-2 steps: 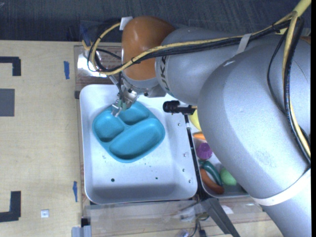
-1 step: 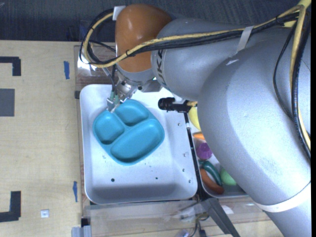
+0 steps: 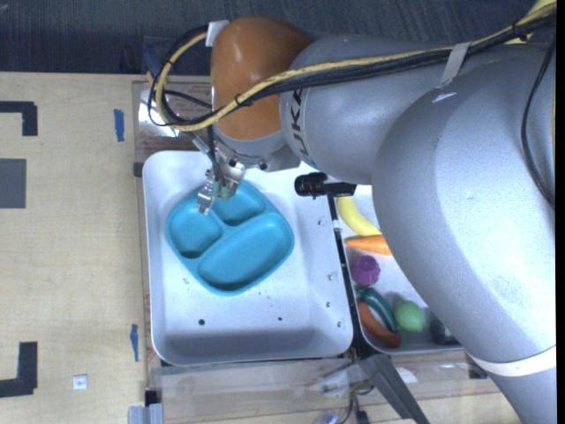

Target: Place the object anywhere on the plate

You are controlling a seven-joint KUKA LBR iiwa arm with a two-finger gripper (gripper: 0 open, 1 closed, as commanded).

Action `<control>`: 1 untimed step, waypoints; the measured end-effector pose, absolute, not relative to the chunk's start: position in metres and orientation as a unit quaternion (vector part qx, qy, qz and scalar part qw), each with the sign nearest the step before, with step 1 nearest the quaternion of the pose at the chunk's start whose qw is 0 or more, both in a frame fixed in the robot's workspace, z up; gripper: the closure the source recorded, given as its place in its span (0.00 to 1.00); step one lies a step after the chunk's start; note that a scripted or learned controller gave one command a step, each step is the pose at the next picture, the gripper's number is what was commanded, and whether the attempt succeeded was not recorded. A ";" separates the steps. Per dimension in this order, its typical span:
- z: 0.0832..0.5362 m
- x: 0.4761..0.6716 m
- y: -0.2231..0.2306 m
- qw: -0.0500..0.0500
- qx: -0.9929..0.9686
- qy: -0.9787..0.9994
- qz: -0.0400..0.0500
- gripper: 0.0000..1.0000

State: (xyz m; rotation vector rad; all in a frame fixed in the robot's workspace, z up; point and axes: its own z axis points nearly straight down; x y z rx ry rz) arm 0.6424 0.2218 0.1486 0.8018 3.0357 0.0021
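Left bin [image 3: 177, 325]: blue divided plate [image 3: 231, 237], pincer [image 3: 214, 194] over it, spread unclear. Right bin [image 3: 415, 347]: banana [image 3: 353, 217], carrot [image 3: 371, 246], other toy produce.

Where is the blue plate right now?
The blue plate lies in the left white bin, toward its upper left, with the gripper over its top edge.

Only partly legible lettering: dark letters, seemingly "UK", part of a brand name, on the grey arm [image 3: 397, 104] just beside the orange band [image 3: 252, 73], cut off by the casing's curve. No other readable text, labels or numbers anywhere on bins or surface.
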 end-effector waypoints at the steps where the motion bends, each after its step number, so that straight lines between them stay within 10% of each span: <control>1: 0.148 0.642 0.222 0.001 0.255 0.967 0.001 0.00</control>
